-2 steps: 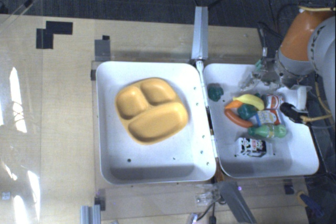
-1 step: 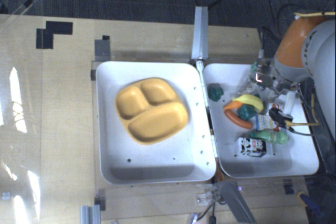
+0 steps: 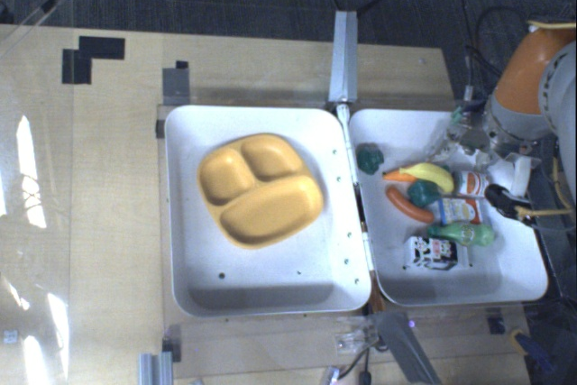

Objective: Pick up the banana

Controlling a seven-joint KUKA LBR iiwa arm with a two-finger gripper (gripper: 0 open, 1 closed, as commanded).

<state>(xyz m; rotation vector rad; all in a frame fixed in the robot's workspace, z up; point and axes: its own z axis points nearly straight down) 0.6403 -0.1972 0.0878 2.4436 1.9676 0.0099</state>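
One gripper (image 3: 476,144) is all I have, and it hangs over the upper right part of the right bin (image 3: 505,284), at about three o'clock in the camera view; whether it is open or closed I cannot tell, since my wrist hardware covers it from above. Nothing shows held in it.

At about nine o'clock from the gripper, near it, lies the banana (image 3: 429,176), yellow, resting on the bin floor among the other items. A dark green round piece (image 3: 423,192) touches it at its six o'clock, and an orange carrot-like piece (image 3: 410,206) sits just beyond that. Another dark green lump (image 3: 370,160) lies at the banana's nine o'clock, by the bin's left wall.

At the gripper's six o'clock stand a small bottle with a blue label (image 3: 458,211) and a green bottle (image 3: 465,234), with a black-and-white carton (image 3: 430,252) beyond them.

Further out, at nine o'clock, the left bin (image 3: 189,284) holds a yellow three-part tray (image 3: 260,187). Both bins rest on a pale wooden bench (image 3: 90,221).
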